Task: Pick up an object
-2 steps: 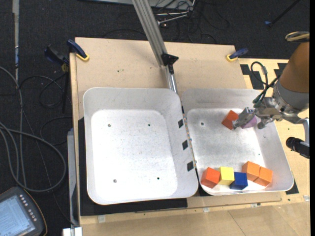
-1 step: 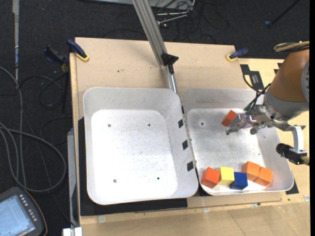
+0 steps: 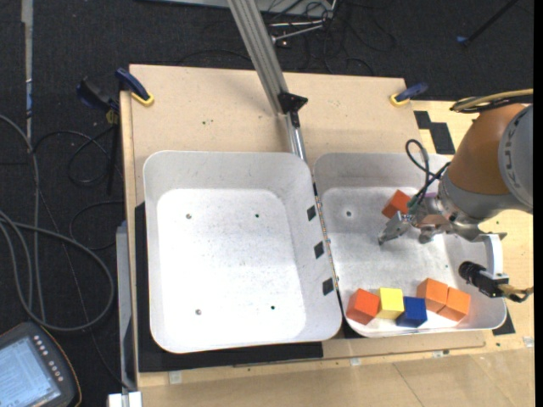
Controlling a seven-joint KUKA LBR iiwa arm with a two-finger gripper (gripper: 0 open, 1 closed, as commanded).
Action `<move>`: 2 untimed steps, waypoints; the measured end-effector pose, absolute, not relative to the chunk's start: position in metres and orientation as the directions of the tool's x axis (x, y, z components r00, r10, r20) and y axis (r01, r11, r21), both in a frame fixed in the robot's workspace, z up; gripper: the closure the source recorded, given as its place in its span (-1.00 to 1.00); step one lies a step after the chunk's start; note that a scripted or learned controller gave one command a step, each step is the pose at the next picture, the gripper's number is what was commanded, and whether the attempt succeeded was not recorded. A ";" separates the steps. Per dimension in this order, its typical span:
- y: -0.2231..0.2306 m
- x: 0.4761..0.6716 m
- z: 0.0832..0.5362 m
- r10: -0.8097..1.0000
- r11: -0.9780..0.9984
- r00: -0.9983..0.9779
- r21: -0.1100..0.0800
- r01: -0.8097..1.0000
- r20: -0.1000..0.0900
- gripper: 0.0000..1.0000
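Orange block by the gripper: an orange block [image 3: 397, 203] sits in the right bin, tilted, touching or nearly touching the upper side of the gripper's metal tip; whether it is between the fingers cannot be made out.
Gripper: the gripper [image 3: 399, 230] is low over the right bin's floor, pointing toward the view's left; how far it is spread I can't tell, the tip is too small and dark to read.
Arm: the grey arm [image 3: 475, 195] with its orange band [image 3: 479, 147] comes in from the right, behind the gripper, with a black cable looped just above the wrist.
Row of blocks: below the gripper, along the near wall of the right bin, lies a cluster well apart from the tool: an orange-red block [image 3: 365, 304] at the left end, a yellow block [image 3: 391, 301] touching it, a blue block [image 3: 413, 311] next, then two orange blocks [image 3: 445, 298] pressed together at the right end.
Right bin: the right bin [image 3: 356, 185] is white and shallow, its floor bare around the gripper.
Left bin: the left bin [image 3: 225, 244] lies beyond the gripper's tip, across the shared rim, white with fine specks.
Bench: the tan board [image 3: 212, 108] holds both bins, with a clamp at each far corner.
Pole: a grey metal pole [image 3: 259, 45] slants down to the gap between the bins, above and left of the tool.
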State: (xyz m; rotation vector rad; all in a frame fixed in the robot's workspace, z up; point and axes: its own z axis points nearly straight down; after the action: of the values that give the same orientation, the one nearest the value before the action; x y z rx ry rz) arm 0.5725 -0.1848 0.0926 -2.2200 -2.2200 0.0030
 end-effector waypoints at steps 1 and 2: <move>-0.185 0.574 0.106 1.000 0.000 0.000 0.002 1.000 -0.001 1.00; -0.176 0.579 0.164 1.000 0.003 -0.003 0.007 1.000 -0.002 1.00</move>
State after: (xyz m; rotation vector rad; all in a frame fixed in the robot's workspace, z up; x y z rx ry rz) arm 0.5785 -0.1762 0.1641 -2.2223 -2.2297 -0.0052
